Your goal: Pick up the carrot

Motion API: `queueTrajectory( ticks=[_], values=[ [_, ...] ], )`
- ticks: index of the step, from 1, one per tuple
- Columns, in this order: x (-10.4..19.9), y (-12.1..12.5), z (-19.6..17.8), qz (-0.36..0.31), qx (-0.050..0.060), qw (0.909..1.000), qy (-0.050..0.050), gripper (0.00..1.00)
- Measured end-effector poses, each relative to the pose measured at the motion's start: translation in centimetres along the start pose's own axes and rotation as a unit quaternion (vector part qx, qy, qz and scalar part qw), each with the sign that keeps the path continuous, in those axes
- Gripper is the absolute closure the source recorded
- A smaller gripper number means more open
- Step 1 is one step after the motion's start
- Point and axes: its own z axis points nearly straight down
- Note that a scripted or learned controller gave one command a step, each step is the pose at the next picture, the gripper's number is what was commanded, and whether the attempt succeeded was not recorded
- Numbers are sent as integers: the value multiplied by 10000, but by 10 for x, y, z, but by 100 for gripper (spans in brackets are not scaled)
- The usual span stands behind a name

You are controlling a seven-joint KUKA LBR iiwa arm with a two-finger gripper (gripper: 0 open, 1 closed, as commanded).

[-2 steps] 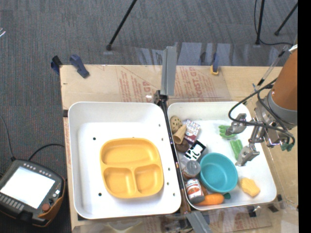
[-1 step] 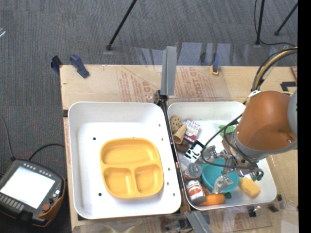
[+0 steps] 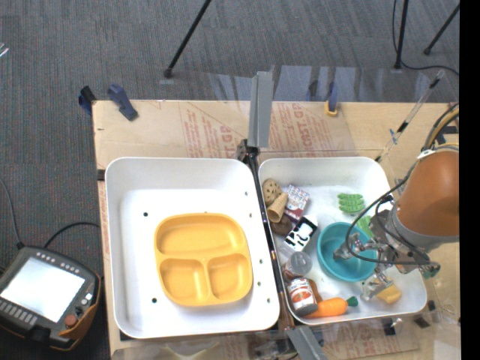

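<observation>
The carrot (image 3: 331, 307) lies flat along the near wall of the right bin (image 3: 373, 167), its green tip pointing toward the arm's side, just beside a small red-labelled jar (image 3: 301, 294) and apart from a yellow wedge-shaped toy (image 3: 389, 295) on its other side. Lying low against the wall, it probably leaves little room for a finger on the near side. Just beyond the carrot sits the teal bowl (image 3: 347, 250), and the hand (image 3: 373, 259) hangs over the bowl's arm-side rim, not over the carrot; whether its fingers are spread or pressed together I cannot tell, and nothing is seen pinched in it. Farther from the carrot are a black-and-white tag block (image 3: 300, 233), a cookie (image 3: 271, 190) and a green pea pod (image 3: 349, 201). Across the divider, the left bin (image 3: 131, 178) carries a yellow divided plate (image 3: 202, 259). Both bins rest on the counter (image 3: 187, 126).
</observation>
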Motion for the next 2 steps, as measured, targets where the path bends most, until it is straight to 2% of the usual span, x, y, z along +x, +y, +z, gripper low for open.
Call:
queueTrajectory(
  ticks=[1,2],
  values=[
    [9,0,-1,-560,-4,9984,-7,0],
    [25,-11,-1,-1093,-8,9940,-4,0]
  ],
)
